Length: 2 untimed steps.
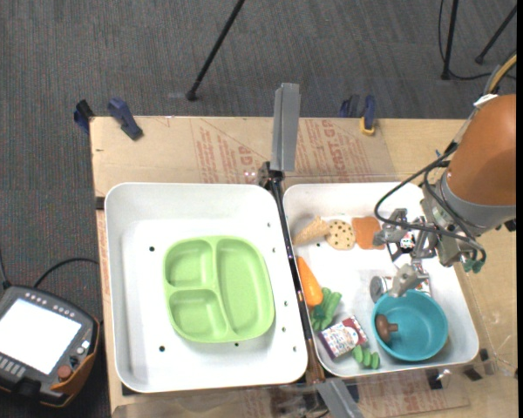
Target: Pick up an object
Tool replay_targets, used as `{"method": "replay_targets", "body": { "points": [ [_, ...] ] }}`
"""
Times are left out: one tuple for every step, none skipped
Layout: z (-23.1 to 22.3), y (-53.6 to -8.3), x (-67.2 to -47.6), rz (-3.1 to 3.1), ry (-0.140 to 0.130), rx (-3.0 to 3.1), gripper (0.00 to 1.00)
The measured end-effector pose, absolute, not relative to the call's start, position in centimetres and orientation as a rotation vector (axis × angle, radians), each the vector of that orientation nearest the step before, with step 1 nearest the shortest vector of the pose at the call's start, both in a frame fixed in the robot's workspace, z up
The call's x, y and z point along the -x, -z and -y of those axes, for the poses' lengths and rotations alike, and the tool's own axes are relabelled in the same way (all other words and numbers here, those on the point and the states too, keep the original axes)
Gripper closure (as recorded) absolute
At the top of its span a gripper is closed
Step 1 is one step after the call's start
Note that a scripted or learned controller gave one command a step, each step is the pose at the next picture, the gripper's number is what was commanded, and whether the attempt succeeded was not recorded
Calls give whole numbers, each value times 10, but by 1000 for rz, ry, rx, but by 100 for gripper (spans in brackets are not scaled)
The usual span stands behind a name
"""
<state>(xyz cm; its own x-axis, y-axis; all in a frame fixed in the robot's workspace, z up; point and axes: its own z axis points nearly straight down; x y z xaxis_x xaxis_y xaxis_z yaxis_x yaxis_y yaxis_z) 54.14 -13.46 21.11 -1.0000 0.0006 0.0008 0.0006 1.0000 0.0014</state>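
Cardboard (331,142) shows reversed red lettering, unreadable; hand (407,279) grip state unclear.

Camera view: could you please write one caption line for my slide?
Arm's pincer hovers above blue bowl in right bin; green plate in left bin.

A divided plate (218,288) sits in the left bin (131,233). The right bin (349,194) holds a toy carrot (309,282) by its left wall, a cookie (338,233) behind, and a bowl (410,325) at front right.

A robotics lab: tripod legs (222,37), clamped bench (200,151), teach pendant (37,342).
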Motion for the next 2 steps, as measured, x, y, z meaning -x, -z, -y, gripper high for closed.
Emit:
{"method": "replay_targets", "body": {
  "points": [
    [144, -86, -476, 3140, 3, 19, 0],
    [150, -92, -543, 3131, 1, 275, 0]
  ]
}}
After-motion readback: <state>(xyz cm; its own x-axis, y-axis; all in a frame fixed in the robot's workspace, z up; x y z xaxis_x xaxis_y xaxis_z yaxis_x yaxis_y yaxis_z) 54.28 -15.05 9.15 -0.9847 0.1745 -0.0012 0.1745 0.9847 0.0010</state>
